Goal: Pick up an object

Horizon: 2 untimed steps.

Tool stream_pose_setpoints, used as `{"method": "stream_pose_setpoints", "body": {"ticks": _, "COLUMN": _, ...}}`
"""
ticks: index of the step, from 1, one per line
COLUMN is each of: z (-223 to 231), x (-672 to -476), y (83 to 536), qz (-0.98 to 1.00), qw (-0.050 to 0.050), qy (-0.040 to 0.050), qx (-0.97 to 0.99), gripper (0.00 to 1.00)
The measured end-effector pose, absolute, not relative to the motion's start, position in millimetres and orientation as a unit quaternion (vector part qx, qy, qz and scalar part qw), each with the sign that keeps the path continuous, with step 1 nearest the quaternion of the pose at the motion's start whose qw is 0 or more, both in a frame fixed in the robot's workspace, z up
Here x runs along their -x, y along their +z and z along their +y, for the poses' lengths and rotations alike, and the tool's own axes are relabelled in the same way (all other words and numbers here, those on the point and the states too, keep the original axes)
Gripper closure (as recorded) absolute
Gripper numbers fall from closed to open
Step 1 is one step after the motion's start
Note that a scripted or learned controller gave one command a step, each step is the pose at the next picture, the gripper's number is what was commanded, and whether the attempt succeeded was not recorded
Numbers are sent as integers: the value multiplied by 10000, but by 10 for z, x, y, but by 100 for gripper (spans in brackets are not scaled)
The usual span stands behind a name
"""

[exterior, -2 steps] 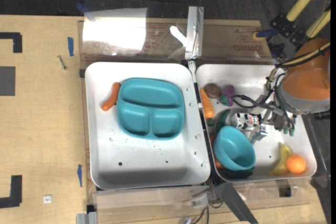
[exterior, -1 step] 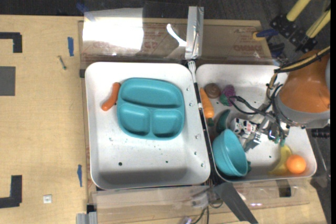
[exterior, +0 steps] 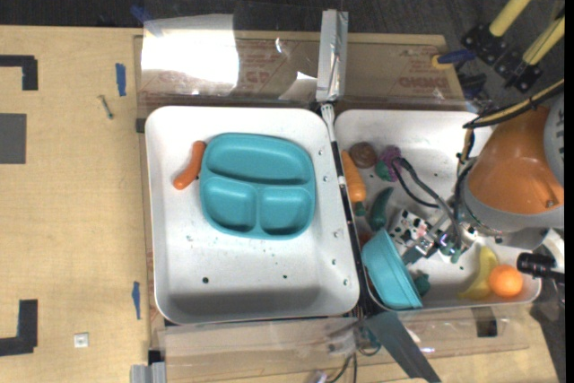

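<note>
My gripper point(exterior: 418, 238) is lowered into the right bin point(exterior: 421, 126), among a heap of toy items. A teal bowl point(exterior: 390, 275) lies tipped on its side just below and left of it. A dark green piece point(exterior: 380, 209) sits to the gripper's left. An orange piece point(exterior: 355, 184) leans along the bin's left wall. A brown round item point(exterior: 363, 155) and a purple item point(exterior: 387, 164) rest at the back. To the right lie a yellow banana point(exterior: 481, 275) and an orange ball point(exterior: 507, 282). The wrist and cables cover what is under the gripper.
The left bin point(exterior: 179, 256) holds a teal divided plate point(exterior: 257, 184) and an orange carrot-like toy point(exterior: 189, 166) at its left. A ridge point(exterior: 345, 220) separates the bins. The arm's orange band point(exterior: 516, 170) hangs over the right bin's right side.
</note>
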State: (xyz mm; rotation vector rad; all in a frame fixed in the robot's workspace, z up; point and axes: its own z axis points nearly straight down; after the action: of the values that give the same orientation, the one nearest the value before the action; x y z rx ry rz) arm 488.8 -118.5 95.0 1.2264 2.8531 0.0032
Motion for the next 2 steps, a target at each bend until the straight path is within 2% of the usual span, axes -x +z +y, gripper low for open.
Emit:
{"method": "stream_pose_setpoints", "body": {"ticks": 1, "z": -1052, "x": -5700, "y": 1322, "qz": 9193, "qw": 42, "qy": 11, "qx": -3936, "gripper": 0}}
{"method": "stream_pose_setpoints", "body": {"ticks": 2, "z": -1108, "x": -5346, "y": 895, "qz": 8860, "qw": 88, "qy": 29, "qx": -4635, "gripper": 0}}
